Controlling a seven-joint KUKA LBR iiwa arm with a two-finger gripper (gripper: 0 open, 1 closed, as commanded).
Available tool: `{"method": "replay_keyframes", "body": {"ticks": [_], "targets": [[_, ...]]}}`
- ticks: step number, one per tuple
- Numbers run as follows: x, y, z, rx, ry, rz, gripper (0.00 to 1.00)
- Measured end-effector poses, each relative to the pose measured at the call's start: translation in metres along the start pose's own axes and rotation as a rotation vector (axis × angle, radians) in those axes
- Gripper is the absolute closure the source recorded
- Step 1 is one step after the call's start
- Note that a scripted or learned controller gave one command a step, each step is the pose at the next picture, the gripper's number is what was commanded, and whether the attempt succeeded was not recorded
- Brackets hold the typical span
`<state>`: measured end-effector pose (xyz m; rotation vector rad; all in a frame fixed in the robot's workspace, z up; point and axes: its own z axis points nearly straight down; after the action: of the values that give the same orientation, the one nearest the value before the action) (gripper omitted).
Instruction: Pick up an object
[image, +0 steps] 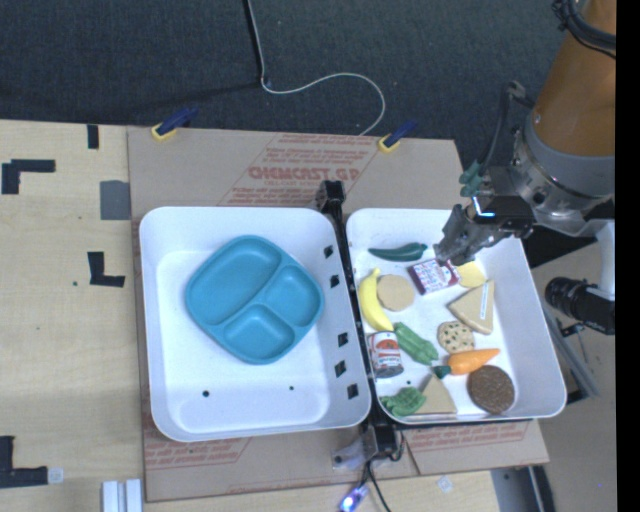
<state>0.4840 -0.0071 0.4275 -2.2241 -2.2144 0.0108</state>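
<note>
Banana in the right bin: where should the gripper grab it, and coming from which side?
Probably at the middle of the banana, coming straight down. It lies flat, curved, running lengthwise along the bin's left wall, and is thin across, so the fingers should close across its width. The round cracker touches its right side, so the lower half, with more room around it, may be safer.

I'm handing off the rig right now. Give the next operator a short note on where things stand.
Gripper: low over the far side of the right bin, just above a small purple packet; whether it grips anything can't be told.
Right bin: banana, carrot, green pepper, can, cookies, cheese wedge.
Left bin: blue divided plate.
Done: no pick confirmed.
Left: grasp and lift one item.
</note>
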Motion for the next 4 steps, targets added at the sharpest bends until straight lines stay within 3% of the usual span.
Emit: {"method": "replay_keyframes", "body": {"ticks": [1, 2, 3, 4], "targets": [[0.075, -0.001, 0.112, 0.01, 0.001, -0.012, 1.0], [0.14, 0.029, -0.024, -0.018, 0.006, -0.014, 1.0], [0.168, -0.002, 0.052, 0.005, -0.001, -0.009, 1.0], [0.119, -0.001, 0.116, 0.005, -0.003, 0.001, 1.0]]}}
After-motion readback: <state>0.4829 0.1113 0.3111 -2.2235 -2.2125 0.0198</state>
